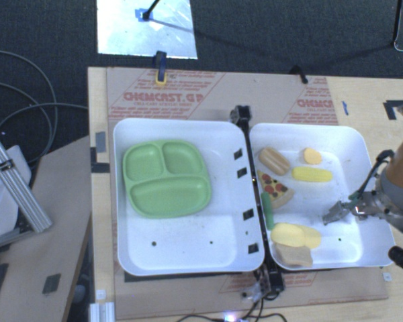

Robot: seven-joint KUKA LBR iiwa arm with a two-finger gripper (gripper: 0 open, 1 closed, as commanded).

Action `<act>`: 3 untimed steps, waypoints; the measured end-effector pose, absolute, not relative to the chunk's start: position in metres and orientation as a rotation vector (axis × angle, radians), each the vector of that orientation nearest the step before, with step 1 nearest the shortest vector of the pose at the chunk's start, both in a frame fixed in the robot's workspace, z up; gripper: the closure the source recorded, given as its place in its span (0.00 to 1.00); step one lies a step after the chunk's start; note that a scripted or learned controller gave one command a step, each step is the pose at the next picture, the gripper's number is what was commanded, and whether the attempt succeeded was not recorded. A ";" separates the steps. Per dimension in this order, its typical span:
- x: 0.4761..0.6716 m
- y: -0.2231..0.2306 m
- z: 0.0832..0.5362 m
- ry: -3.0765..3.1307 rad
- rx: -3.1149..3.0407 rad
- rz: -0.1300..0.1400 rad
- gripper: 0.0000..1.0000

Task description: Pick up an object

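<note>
In the right bin [349, 139] lie several toy foods. A hot dog [274, 159] and a small yellow piece [312, 155] are at the back, with a corn cob [313, 174] just in front of them. A pizza slice [274, 188] and a green piece [267, 215] lie by the left wall. A yellow fruit [294, 234] and a slice of bread [293, 254] sit at the front. My gripper [336, 214] hangs low over bare bin floor, to the right of the yellow fruit and apart from every item. Nothing shows in it.
The left bin [188, 247] holds a green divided plate [166, 178]. A black divider with clips [250, 180] runs between the bins. The arm [397, 193] comes in over the right bin's right wall. The bins rest on a cardboard sheet [208, 96].
</note>
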State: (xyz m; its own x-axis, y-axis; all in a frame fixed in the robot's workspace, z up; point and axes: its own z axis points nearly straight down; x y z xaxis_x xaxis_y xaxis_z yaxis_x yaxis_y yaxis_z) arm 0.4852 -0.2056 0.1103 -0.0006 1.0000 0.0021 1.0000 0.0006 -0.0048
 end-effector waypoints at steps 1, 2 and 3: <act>0.488 -0.207 0.126 -2.227 -2.222 -0.003 1.00; 0.488 -0.146 0.148 -2.233 -2.212 -0.006 1.00; 0.487 -0.091 0.145 -2.231 -2.211 -0.003 1.00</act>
State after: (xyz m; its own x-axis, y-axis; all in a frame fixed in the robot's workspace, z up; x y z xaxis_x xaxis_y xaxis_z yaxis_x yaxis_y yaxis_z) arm 0.4874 -0.0907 0.1450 -0.0091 1.0000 0.0022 1.0000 0.0091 0.0009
